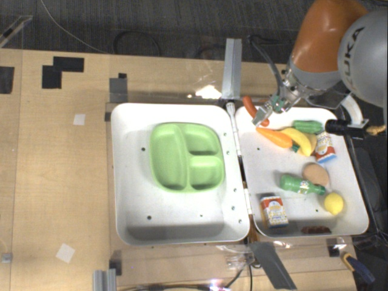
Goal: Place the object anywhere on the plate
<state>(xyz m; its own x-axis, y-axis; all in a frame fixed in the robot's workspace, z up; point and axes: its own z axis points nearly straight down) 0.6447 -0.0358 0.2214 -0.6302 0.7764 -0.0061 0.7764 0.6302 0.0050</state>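
Note:
A light green divided plate (185,156) lies in the left white bin (130,223). My gripper (262,116) hangs over the far left corner of the right bin (357,220), coming down from the orange-banded wrist (324,32). A small red sausage-shaped piece (248,106) lies just left of the gripper tip. An orange carrot (276,137) lies just below it. Whether anything is in the gripper is not clear from this view. The gripper is well to the right of the plate, beyond the wall between the bins.
The right bin also holds a banana (302,140), a green vegetable (307,127), a small can (324,148), a brown potato-like lump (316,174), a green bottle (301,185), a lemon (333,204) and a small box (274,211). A grey post (232,71) stands behind the bins.

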